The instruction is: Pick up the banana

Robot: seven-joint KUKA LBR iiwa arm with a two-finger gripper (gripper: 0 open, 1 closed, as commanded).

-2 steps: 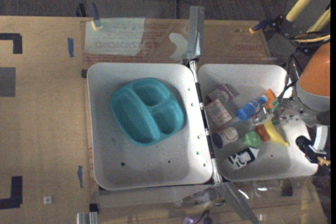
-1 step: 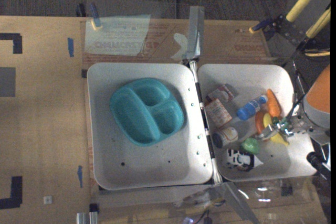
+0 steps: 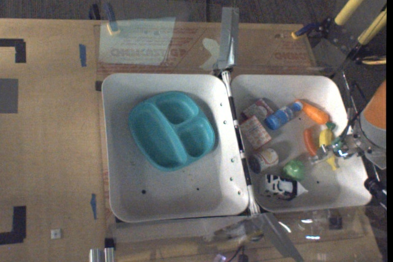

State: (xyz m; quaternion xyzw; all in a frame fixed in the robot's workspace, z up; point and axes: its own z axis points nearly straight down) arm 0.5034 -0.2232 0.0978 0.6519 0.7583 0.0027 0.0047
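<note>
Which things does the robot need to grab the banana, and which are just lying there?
Needed: banana; gripper; right bin.

Just lying there: teal divided plate; left bin; blue bottle; carrot; green toy; small cans.

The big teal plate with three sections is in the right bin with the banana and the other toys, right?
Not quite. The camera view shows the teal plate alone in the left bin. The banana and the other toys lie in the right bin, where the gripper reaches.
</note>
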